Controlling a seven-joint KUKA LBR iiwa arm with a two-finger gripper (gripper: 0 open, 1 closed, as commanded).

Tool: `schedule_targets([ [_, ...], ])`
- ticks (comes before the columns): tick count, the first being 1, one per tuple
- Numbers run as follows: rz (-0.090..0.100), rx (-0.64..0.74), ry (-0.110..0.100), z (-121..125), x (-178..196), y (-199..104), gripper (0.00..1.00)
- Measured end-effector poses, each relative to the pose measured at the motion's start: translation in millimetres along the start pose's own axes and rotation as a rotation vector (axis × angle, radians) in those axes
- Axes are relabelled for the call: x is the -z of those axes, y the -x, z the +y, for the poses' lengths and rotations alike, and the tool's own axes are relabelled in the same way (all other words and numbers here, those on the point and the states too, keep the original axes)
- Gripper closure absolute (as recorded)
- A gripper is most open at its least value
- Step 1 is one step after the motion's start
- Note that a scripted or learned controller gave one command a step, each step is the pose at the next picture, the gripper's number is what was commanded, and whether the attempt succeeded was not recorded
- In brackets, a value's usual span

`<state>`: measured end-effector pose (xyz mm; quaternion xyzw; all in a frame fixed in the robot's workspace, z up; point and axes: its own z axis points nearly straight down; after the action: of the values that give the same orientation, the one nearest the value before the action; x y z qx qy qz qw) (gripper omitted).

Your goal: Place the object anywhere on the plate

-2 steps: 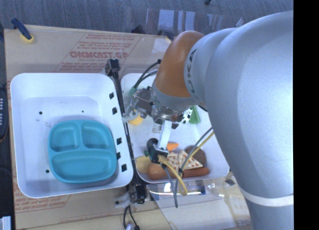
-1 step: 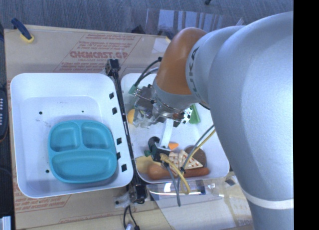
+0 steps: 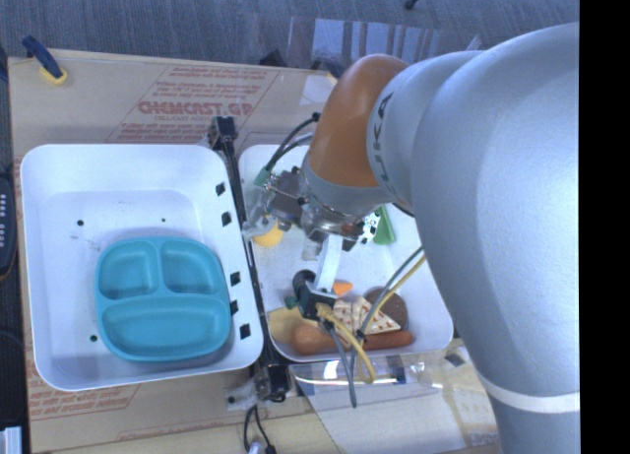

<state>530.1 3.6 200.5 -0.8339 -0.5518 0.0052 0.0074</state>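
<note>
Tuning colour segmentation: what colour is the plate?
The plate is plain light blue, no pattern; it shows best in the camera view.

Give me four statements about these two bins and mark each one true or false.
1. The blue plate lies in the left bin. True.
2. Toy food is already sitting on the plate. False: the toy food lies in the right bin, none of it on the plate.
3. The arm reaches over the right bin. True.
4. The sausage lies beside the plate in the left bin. False: it lies along the right bin's near edge.
</note>
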Motion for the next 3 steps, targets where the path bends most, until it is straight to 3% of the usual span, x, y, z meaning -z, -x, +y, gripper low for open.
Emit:
schedule_targets([
  [1,0.001,0.011,-0.007,-0.2,9.5,-1.2,1.0],
  [2,0.0,0.011,-0.007,-0.3,9.4,-1.2,0.0],
  [3,0.001,0.023,-0.014,-0.4,18.9,-2.3,1.0],
])
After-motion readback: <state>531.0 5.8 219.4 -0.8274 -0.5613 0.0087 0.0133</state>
